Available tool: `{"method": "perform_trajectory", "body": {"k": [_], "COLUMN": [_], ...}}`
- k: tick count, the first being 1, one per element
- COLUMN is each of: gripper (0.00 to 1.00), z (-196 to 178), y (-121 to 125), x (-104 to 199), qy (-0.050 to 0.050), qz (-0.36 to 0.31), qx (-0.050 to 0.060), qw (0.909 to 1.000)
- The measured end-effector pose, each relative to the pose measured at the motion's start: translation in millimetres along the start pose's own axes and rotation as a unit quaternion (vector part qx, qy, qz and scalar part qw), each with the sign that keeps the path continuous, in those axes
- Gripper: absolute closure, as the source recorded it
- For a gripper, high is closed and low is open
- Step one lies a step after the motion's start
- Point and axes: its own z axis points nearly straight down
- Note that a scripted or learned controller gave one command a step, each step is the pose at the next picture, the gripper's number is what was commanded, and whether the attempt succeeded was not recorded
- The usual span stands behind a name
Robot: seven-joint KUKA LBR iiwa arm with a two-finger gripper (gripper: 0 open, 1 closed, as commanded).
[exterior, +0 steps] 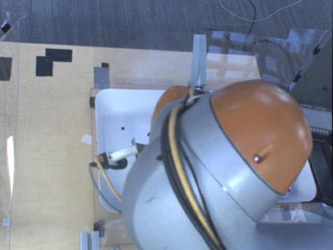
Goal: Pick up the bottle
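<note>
Arm (208, 191) comes in from the right and its grey body takes up most of the frame, with the orange band (255, 129) facing the camera and a bundle of black cables (173, 155) running down its left flank. It sits right over both bins. Left bin (112, 113): only the left strip of white floor and rim is exposed, with a couple of small dark specks (123, 129) on it, too small to identify. Right bin (307, 189): just a sliver of white at the arm's right edge. Gripper: can't tell wide or narrow, the arm's bulk is over that spot. Bottle: can't tell where it is, the covered parts of the bins hide it. Bench (47, 155) is pale wood, with black tape patches (52, 60) near its far left edge. A grey post (199, 59) stands upright behind the bins. Beyond it, a thin white cable (244, 4) loops over the dark carpet (130, 9).
</note>
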Motion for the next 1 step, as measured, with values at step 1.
{"method": "perform_trajectory", "body": {"k": [1], "gripper": [1.00], "z": [-46.6], "y": [-42.0], "x": [5.7], "qy": [-0.008], "qz": [-0.083], "qx": [0.000], "qw": [0.9965]}}
